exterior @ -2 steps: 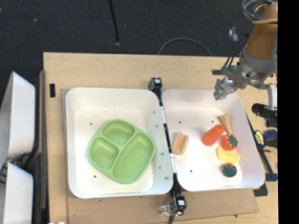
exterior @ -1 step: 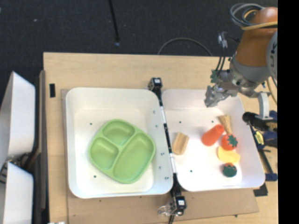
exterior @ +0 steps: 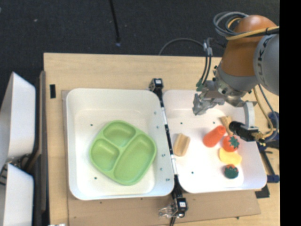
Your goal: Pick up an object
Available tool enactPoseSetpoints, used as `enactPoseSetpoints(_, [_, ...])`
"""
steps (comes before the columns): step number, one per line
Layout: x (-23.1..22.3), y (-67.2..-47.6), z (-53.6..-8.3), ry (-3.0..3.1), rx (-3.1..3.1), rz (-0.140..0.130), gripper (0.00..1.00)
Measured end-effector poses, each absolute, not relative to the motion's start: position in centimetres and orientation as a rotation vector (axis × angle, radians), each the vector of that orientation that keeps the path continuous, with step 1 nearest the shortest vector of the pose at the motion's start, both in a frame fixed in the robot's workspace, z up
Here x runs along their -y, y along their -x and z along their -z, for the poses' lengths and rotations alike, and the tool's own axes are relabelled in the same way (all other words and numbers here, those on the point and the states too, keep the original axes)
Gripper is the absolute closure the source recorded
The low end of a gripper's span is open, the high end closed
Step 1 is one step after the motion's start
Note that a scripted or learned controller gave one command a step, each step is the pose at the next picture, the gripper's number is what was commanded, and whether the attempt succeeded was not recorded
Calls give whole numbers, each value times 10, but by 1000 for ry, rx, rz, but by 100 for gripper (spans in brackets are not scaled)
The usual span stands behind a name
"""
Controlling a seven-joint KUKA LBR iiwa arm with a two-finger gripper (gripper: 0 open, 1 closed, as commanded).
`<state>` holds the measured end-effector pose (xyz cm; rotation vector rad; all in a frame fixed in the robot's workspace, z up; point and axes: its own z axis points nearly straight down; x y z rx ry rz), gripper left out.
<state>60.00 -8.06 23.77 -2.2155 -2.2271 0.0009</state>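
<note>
In the camera view my gripper [exterior: 199, 108] hangs over the far part of the right bin [exterior: 188, 173], with nothing seen between its fingers. Below and to its right lies an orange cylinder [exterior: 214, 136]. Further right sit a red tomato-like toy [exterior: 229, 143], a yellow piece [exterior: 229, 157] and a small dark green and red toy [exterior: 231, 172]. A tan block [exterior: 181, 144] lies near the bin's left wall, below and left of the gripper.
The left bin [exterior: 80, 107] holds a green divided plate [exterior: 123, 152]. A dividing wall with black clamps [exterior: 156, 84] runs between the two bins. Bare white floor lies in the right bin's near-left part.
</note>
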Motion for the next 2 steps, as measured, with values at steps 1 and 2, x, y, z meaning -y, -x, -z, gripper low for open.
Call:
enactPoseSetpoints(1, [35,-575,-250,2213,2228,3,100])
enactPoseSetpoints(2, [-3,-553,-253,2213,2228,2,100])
